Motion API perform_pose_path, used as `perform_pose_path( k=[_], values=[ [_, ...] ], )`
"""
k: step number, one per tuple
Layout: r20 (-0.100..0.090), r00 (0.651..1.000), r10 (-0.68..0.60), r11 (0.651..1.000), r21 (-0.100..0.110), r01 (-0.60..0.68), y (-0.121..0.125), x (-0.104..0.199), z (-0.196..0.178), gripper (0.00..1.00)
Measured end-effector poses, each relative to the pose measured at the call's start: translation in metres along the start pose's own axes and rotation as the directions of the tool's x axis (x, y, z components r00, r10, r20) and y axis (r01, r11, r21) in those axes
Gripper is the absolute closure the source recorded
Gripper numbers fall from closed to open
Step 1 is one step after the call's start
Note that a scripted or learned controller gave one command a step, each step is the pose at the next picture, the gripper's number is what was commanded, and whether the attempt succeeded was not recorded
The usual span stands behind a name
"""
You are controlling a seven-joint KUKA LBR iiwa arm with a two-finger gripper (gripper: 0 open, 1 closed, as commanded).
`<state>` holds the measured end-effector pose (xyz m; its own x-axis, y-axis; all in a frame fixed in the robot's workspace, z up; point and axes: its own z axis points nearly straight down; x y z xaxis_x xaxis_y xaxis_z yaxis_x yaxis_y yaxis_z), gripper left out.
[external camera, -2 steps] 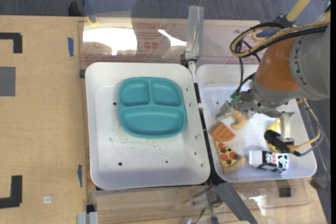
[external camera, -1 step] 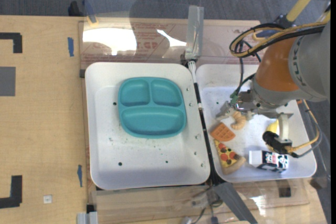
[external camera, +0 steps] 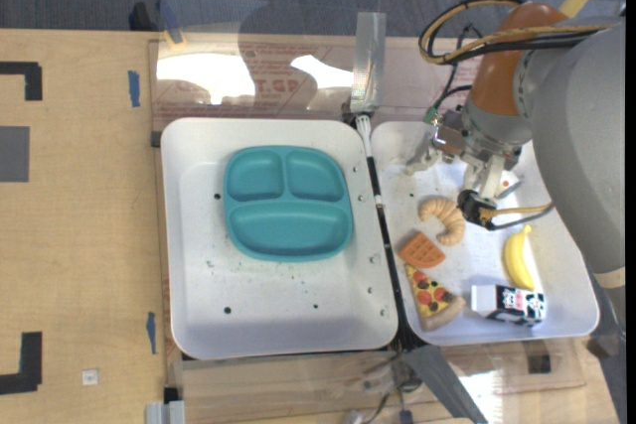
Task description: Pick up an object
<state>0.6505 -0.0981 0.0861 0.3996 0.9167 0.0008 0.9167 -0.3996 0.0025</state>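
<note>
Camera view: gripper (external camera: 465, 162) hangs over the far part of the right bin (external camera: 581, 313), just above the croissant (external camera: 444, 216); can't tell how far open it is or whether it touches anything. Same bin, nearer the cam: waffle (external camera: 422, 251), pizza slice (external camera: 435, 298), banana (external camera: 519, 258) & b/w carton (external camera: 509, 302). Teal plate (external camera: 288, 204) sits in the left bin (external camera: 189, 313).
</note>
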Motion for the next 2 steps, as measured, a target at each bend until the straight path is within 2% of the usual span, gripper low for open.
perform_pose_path(
  k=[1,2],
  values=[
    [0.001,0.965,-0.261,0.965,0.002,0.261,-0.067,-0.077,-0.002,0.00],
    [-0.001,0.965,-0.261,0.965,-0.001,0.261,-0.066,-0.076,-0.012,1.00]
  ],
)
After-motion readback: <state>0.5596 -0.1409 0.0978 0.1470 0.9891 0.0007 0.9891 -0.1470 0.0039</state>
